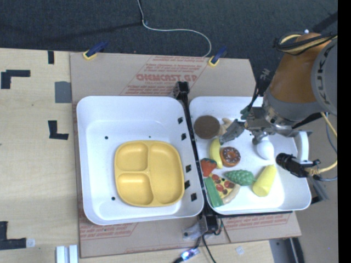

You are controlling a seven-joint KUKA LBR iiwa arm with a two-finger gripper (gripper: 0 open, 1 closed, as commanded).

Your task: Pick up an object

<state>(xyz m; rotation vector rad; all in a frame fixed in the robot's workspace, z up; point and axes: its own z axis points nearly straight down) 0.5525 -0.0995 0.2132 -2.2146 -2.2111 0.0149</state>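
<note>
Camera view gives you the grey two-finger gripper (pixel 237 129) low over the right white bin (pixel 290 203), beside a round brown disc (pixel 207 126); its grip state cannot be told.

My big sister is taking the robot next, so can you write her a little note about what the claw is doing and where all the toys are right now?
Claw: hanging over the top of the right bin, next to the brown disc. I can't tell if it is open or shut, and I see no toy in it.

Toys in the right bin: brown disc, white egg, donut, pizza slice, green bumpy toy, yellow piece.

Left bin: yellow divided plate.

Done: nothing lifted yet.

Left: grab one toy and raise it.
</note>
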